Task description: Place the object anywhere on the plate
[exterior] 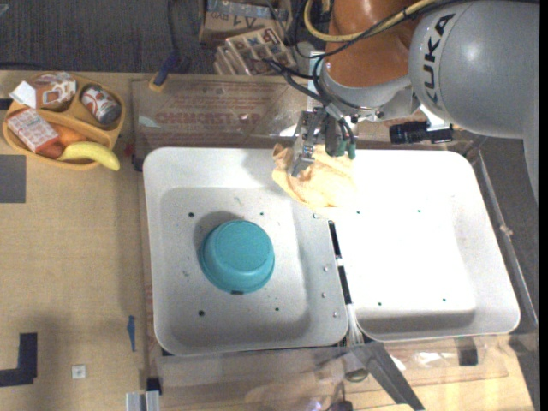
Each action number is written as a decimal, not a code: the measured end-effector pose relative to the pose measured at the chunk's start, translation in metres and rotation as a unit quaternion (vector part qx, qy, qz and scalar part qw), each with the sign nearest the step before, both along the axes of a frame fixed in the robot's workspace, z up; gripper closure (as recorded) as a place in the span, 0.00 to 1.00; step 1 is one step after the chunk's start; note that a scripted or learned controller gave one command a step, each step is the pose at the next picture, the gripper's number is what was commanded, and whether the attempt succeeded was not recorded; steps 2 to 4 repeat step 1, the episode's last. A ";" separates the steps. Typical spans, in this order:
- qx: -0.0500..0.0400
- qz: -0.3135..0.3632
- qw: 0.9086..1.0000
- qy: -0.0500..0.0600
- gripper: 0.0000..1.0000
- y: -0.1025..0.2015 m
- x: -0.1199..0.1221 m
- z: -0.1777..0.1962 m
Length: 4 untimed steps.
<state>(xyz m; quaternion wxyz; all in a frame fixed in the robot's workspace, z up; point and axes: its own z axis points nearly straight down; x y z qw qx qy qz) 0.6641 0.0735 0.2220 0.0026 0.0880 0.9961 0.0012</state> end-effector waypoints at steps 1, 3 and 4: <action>0.000 0.000 1.000 0.000 0.00 0.000 0.000 0.000; 0.000 0.000 1.000 0.000 0.00 0.000 0.000 0.000; 0.000 0.000 1.000 0.000 0.00 0.000 0.000 0.000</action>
